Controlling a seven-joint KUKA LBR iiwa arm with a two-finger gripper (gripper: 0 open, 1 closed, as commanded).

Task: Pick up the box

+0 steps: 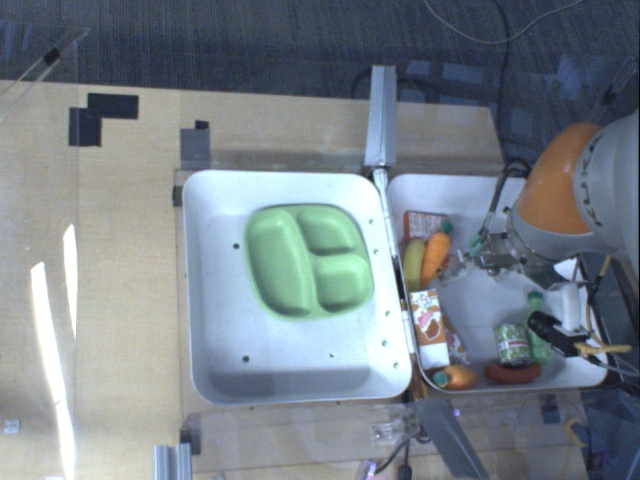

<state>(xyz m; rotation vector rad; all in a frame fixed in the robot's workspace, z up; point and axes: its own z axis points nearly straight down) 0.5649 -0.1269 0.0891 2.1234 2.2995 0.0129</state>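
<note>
Nearest me, grey metal fittings (440, 440) poke out under the front of the bins, and just behind them is the right bin (575, 376), where all the business is. Box (429, 320) is lying flat against that bin's left wall, white with red-and-orange print, and as far as I can see nothing is on it. Small orange piece (457, 376) sits just in front of it, carrot (435, 256) and a yellow-green fruit (413, 261) just behind, and a red packet (424, 225) at the far end.

Gripper (480, 261) is low in the same bin, near the carrot and apart from the box. I can't tell from up here how its grip is set, and I see nothing in it. So I'd judge the pick not yet made: it has to get over the box, close on it and lift.

Green can (513, 343) and a red piece (512, 372) crowd the front right. Left bin (215, 368) carries a green tray (308, 260).

Pale wood bench (100, 318), black tape marks (100, 114) at the back left, glare streaks to the left. Beyond it, dark carpet (250, 28) with a loose cable (480, 13)
</note>
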